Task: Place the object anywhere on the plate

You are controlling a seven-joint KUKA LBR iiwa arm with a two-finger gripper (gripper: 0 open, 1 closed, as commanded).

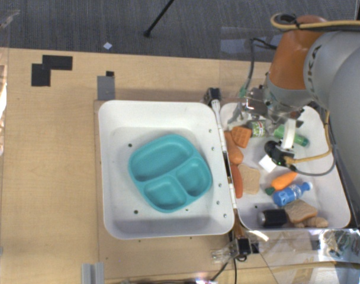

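Note:
A teal plate (168, 171) with three compartments lies in the left white bin (118, 218), and nothing rests on it. The right bin (340, 201) holds several toy foods. My gripper (254, 116) hangs low over the far left part of that bin. Just below it lies an orange wedge (241, 136), with a small green bottle (291, 136) to its right. The wrist hides whatever is directly under the gripper.
Two sausages (235, 156) lie along the right bin's left wall, next to a bread slice (249, 178). Nearer the front are a carrot (285, 180), a blue bottle (291, 194), a black block (275, 218) and a brown piece (304, 213). A yellow cable (313, 157) loops over the bin.

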